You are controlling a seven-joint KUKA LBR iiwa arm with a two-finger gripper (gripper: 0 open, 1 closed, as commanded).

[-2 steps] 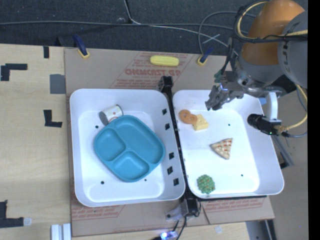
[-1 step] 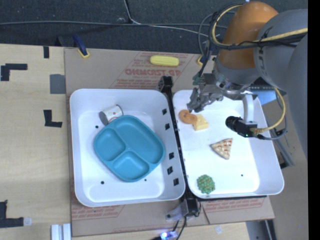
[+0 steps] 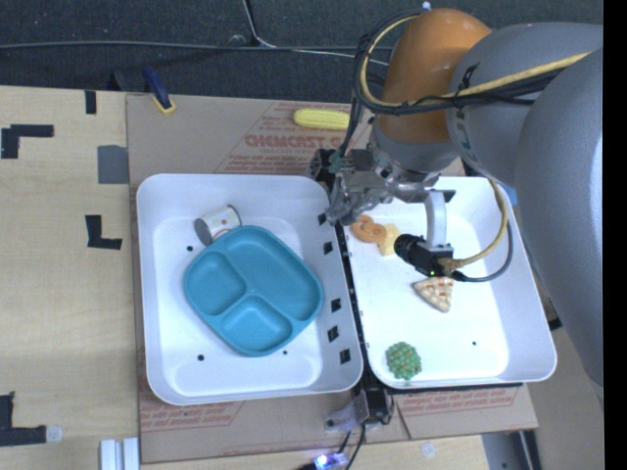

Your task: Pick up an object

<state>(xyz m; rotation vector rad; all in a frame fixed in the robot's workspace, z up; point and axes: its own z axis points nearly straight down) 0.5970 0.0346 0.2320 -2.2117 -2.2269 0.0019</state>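
The grey arm (image 3: 509, 96) reaches over the right bin (image 3: 490, 351); its gripper (image 3: 345, 202) hangs at the bin's upper left corner, just beside an orange toy (image 3: 373, 231). A pizza slice (image 3: 435, 292) and green ball (image 3: 403, 359) lie nearer the front. The left bin (image 3: 167, 360) holds a blue plate (image 3: 253, 289) and cup (image 3: 216, 224).

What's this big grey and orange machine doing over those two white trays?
It is a robot arm trying to pick something up. Its gripper hangs over the near-left corner of the right bin, close to an orange toy. A pizza-slice toy and a green broccoli-like piece also lie in that bin. The left bin holds a blue divided plate and a small cup. Nothing looks lifted yet.
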